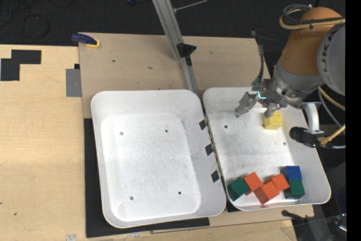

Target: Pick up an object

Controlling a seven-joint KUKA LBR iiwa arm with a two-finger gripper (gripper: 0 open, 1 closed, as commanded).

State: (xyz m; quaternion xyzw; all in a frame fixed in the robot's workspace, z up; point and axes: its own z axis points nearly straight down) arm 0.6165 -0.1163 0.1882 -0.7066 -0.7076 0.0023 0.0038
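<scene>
My gripper (258, 106) hangs over the back of the right bin (248, 138), its two fingers spread open with nothing between them. A yellow block (273, 120) lies on the bin floor just below and to the right of the right finger (269, 106), outside the gap. A cluster of blocks sits in the bin's front right corner: a green one (238, 187), orange ones (252, 180) (267, 192) (279, 182), a blue one (292, 172) and another green one (294, 189).
The left bin (113, 115) sits beside the right one, joined by black clips (208, 149). An aluminium strut (169, 20) slants up from behind the bins. The arm's grey and orange body (307, 59) stands at the right.
</scene>
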